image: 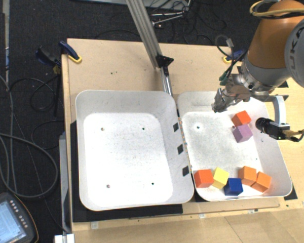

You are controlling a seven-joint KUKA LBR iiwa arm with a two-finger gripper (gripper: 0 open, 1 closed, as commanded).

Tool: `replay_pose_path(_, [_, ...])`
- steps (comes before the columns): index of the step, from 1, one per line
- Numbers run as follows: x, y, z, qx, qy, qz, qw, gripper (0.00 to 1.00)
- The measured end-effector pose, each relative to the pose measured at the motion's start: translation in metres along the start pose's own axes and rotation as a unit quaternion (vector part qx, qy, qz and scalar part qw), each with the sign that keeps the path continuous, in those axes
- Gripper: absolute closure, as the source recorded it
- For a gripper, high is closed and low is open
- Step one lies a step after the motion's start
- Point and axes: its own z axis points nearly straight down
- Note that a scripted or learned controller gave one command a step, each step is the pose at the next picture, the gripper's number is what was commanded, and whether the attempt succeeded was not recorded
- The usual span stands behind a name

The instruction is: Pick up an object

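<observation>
- The gripper (pixel 219 105) hangs over the far edge of the right bin (pixel 273 161); whether it is spread or pressed together cannot be told.
- An orange block (pixel 240 118) lies near the bin's far right corner, just beside the gripper, with a purple block (pixel 242 133) touching it on the near side.
- Along the bin's near edge lie an orange cube (pixel 203 177), a yellow block (pixel 220 177), a blue block (pixel 233 186) and two more orange blocks (pixel 255 178).
- The left bin (pixel 91 151) sits beside the right bin on the surface (pixel 116 65).
</observation>
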Motion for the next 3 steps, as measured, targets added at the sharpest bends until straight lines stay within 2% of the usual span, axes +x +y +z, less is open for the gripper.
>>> replay_pose_path(1, [0.054,0.007,0.014,0.002,0.000,-0.001,1.0000,1.00])
replay_pose_path(3, [0.154,0.039,0.033,0.001,0.000,0.000,1.0000,1.00])
